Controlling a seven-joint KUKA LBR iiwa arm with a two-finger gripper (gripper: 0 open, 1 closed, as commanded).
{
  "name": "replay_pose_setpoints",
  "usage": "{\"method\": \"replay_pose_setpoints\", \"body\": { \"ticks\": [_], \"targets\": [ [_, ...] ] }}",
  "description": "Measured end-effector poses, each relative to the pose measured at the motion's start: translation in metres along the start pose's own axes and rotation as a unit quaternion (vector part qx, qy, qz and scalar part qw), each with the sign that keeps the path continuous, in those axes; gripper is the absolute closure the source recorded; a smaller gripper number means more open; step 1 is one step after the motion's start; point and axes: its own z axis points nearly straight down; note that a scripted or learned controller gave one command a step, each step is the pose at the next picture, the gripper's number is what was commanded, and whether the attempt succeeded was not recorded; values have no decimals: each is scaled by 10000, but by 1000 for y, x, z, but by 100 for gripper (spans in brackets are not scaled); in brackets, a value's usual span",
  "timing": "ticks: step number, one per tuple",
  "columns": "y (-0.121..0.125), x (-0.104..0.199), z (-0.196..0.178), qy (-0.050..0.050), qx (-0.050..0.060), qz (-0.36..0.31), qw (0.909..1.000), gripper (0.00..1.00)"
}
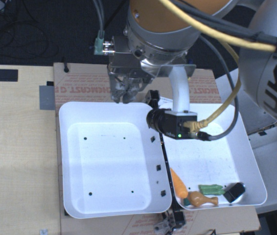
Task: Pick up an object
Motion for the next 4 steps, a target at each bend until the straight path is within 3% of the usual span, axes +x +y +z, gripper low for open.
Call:
{"method": "replay_pose_setpoints", "body": {
  "ticks": [1, 2, 3, 4],
  "targets": [
    [-15, -4, 3, -12, -2, 28, 10000, 100],
    [-15, -3, 70, -29, 23, 37, 10000, 100],
    [-16, -4, 210, -47, 60, 45, 10000, 100],
    [23, -23, 16, 20, -89, 54, 9999, 100]
  ]
}}
